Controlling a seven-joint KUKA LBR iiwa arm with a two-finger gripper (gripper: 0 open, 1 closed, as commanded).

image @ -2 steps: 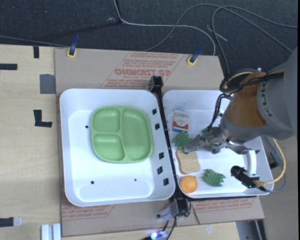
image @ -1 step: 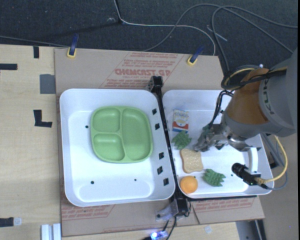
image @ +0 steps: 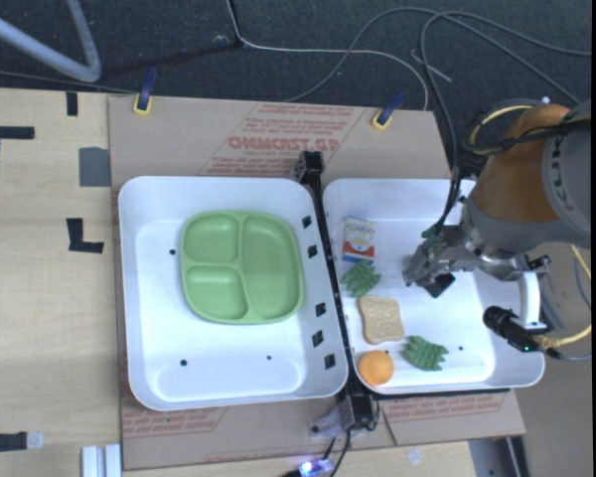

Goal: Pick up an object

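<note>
The right bin [image: 407, 192] holds a small white carton with red and blue print [image: 359, 238], a green leafy piece [image: 361, 280], a slice of toast [image: 380, 318], an orange [image: 375, 368] and a second green leafy piece [image: 424, 352]. My gripper [image: 424, 266] hangs over the middle of this bin, to the right of the carton and the first leafy piece and above the toast. I see nothing between its fingers, and their gap is too small to judge.
The left bin [image: 139, 266] carries a green divided plate [image: 242, 266]. A black divider with clips [image: 320, 266] runs between the bins. Cables lie on the dark floor behind the bench.
</note>
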